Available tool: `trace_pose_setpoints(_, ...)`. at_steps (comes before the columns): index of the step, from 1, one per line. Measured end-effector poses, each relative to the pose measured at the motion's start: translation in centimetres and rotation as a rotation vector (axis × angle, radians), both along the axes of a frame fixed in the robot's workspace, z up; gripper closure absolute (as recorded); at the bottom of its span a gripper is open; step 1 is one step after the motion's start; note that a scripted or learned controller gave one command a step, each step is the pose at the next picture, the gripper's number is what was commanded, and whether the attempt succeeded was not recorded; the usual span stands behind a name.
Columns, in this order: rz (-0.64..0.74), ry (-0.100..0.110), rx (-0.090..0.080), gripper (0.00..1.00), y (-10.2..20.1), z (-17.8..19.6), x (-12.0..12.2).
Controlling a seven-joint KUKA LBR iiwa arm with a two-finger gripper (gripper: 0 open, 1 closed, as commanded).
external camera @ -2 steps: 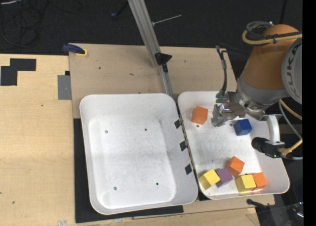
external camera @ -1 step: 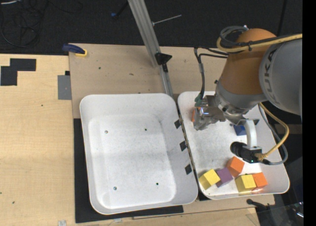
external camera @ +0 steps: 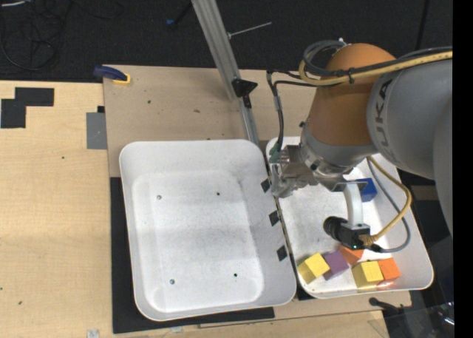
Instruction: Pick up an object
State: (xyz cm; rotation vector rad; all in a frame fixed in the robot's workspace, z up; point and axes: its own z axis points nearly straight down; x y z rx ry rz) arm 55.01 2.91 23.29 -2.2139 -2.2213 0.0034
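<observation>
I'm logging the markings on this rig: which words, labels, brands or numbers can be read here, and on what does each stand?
"UKA": large dark letters running down the grey KUKA arm casing, the brand name's first letter hidden behind the orange band.
No other text is readable; the coloured blocks in the right white bin bear none.

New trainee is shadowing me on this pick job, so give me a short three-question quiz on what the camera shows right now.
1. True or false: the small blocks lie in the left bin.
2. Which colour is among the blocks? A) green B) purple C) black
3. Fill in: the arm's orange band hangs over the ____ bin.

Key
1. False. The yellow block, purple block and the rest sit at the near end of the right bin.
2. B. The others there are yellow and orange, such as the orange block.
3. Right. The gripper sits near that bin's left wall, away from the blocks.
</observation>
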Motion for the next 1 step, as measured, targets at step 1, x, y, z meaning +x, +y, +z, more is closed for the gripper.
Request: trace_pose_setpoints(1, 0.001, 0.001, 0.000, 1.00, 5.01, -1.03, -0.77)
